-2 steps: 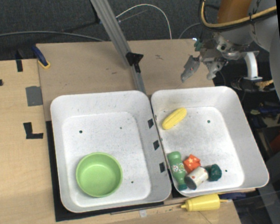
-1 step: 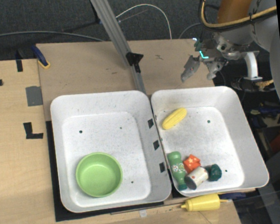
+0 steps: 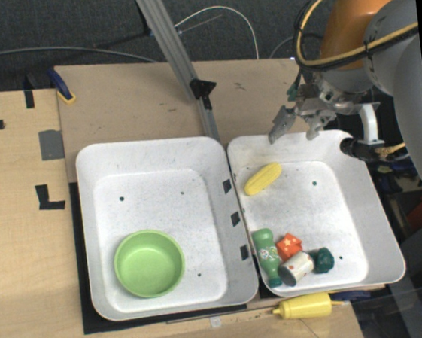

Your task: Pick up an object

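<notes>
Gripper (image 3: 295,127) hangs at upper right of the frame, above the right bin's (image 3: 367,207) far rim, fingers (image 3: 280,128) apart and holding nothing. Yellow corn cob (image 3: 262,179) lies below it in that bin. Green bowl (image 3: 149,263) sits in the left bin (image 3: 148,152).

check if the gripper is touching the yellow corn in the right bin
Apart. The camera view shows the gripper up over the right bin's far rim, with bare white bin floor between its fingertips and the yellow corn lying below.
</notes>
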Tool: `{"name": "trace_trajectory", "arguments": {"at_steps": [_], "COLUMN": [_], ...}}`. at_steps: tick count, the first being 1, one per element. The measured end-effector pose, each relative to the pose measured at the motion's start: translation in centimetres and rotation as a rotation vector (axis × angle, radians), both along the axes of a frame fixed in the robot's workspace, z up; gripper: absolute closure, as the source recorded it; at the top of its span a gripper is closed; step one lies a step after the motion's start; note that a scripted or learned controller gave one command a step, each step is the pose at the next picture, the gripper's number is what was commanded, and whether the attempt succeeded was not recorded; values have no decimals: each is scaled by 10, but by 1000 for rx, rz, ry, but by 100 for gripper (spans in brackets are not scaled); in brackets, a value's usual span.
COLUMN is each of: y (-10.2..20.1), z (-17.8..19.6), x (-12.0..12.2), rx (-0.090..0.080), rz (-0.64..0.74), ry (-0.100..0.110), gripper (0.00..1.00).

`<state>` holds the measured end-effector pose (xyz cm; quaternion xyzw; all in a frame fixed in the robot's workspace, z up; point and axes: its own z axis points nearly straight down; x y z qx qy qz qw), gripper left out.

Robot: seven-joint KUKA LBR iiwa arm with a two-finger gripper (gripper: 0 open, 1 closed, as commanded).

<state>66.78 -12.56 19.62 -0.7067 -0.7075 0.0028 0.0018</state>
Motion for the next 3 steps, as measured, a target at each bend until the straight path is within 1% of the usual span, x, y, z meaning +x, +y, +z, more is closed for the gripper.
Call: {"name": "trace_trajectory", "arguments": {"at_steps": [1,2,3], "y": [5,6,7], "z": [-64,-110,-98], "x": [-4,-4,-4], "rx": [1,0,0], "rz": [1,2,3], "ry": [1,-2,-5], "gripper": [0,0,100]}}
